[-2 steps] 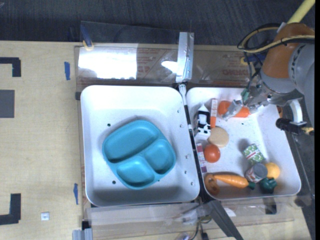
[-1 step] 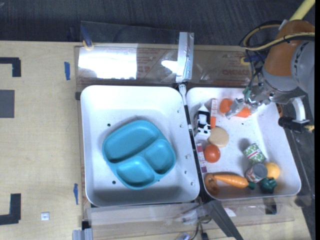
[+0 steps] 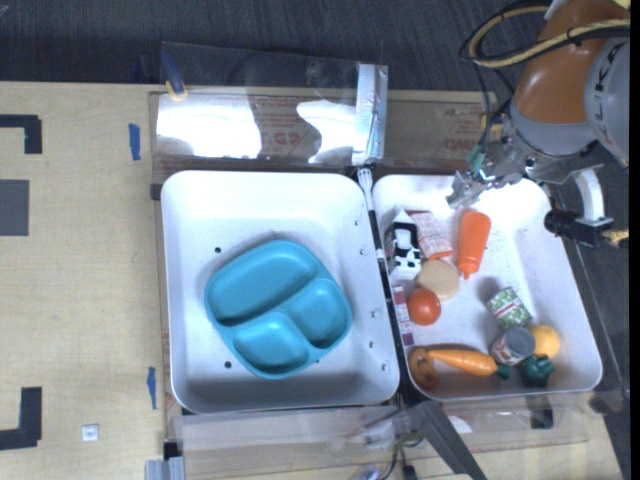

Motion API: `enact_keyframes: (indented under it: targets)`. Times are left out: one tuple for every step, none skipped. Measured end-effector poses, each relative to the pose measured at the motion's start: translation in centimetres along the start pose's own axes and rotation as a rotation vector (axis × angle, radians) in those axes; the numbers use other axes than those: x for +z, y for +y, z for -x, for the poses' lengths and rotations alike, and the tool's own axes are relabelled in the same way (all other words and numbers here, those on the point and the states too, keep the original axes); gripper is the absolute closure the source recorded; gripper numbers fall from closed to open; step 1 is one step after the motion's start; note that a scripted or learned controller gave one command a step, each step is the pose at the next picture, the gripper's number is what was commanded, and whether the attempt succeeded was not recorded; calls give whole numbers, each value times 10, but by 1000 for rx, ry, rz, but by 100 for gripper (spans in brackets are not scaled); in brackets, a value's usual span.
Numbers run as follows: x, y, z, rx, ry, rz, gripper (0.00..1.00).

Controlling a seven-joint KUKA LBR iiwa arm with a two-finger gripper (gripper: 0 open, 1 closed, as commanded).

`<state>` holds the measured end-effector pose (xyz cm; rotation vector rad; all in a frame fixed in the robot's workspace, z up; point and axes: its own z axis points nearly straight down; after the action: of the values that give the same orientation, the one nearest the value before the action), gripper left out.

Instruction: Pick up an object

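Orange bottle [image 3: 473, 242] lies just below the end effector [image 3: 468, 189], whose grip I cannot tell

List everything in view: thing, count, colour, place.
Bins: 2, white, side by side on the bench.
Tray: 1, blue, three compartments, left bin.
Bottle: 1, orange, right bin, top.
Cow carton: 1, black and white, right bin, left side.
Tomato: 1, red, right bin, middle.
Carrot: 1, orange, right bin, bottom.
Can: 1, green and white, right bin, right side.
Arm: 1, grey and orange, upper right.
Gripper: 1, over the right bin's top edge.
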<state>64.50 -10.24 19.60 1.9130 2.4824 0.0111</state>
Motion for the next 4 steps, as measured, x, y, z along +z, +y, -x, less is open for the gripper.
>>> enact_keyframes:
  targets:
    - [107, -56, 36, -175, 0, -7, 100]
    - [44, -31, 85, -116, -4, -3, 100]
    - [-16, -14, 28, -136, -3, 2, 100]
    - [108, -112, 67, -116, -2, -7, 100]
